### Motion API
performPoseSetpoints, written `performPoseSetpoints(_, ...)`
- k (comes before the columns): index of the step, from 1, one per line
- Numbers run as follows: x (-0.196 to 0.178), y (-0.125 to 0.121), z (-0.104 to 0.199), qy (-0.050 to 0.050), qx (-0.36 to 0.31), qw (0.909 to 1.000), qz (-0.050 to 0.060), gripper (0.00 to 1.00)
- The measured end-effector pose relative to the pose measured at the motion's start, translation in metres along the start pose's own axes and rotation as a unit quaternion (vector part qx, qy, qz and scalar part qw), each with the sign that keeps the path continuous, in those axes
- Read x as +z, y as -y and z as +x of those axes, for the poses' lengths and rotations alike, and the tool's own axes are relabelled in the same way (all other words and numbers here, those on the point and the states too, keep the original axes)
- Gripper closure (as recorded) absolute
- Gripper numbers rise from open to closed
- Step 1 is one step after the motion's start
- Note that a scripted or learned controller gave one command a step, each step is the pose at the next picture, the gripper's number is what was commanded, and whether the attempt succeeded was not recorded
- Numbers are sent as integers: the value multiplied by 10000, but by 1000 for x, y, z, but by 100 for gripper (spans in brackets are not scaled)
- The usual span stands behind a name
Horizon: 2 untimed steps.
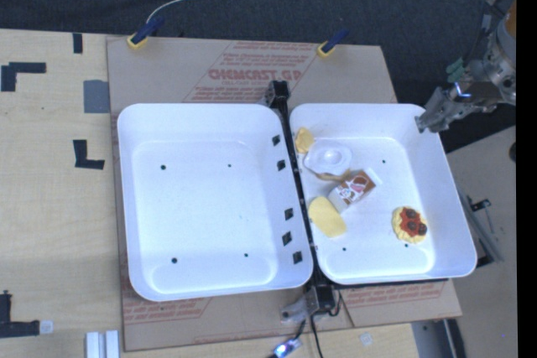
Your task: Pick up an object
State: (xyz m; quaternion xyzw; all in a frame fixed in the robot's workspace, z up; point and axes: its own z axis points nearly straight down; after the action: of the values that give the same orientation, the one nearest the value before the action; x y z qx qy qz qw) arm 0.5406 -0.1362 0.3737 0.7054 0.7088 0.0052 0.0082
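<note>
While the grey two-finger gripper (430, 120) hangs off the upper right corner of the right-hand shallow white bin (436, 180), nothing has been lifted yet, so the pick is all to come. Whether its jaws are spread or pressed together I cannot tell from this angle. The candidates sit in that bin: a pale yellow rounded block (327, 217) near the divider, a round yellow piece with red and dark toppings (409, 225) toward the right wall, a small brown-and-white packet (352, 189) and a white domed cup-like piece (327, 158) above it. The left white bin (134, 180) lies beside it. Remaining, by my reckoning: move in over the bin, descend, close, lift
</note>
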Motion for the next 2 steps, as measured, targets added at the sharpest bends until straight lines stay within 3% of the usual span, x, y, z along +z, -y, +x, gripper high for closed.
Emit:
performPoseSetpoints(1,138,5,-17,-29,31,9999,151,100)
performPoseSetpoints(2,-46,8,-47,17,26,10000,3,100)
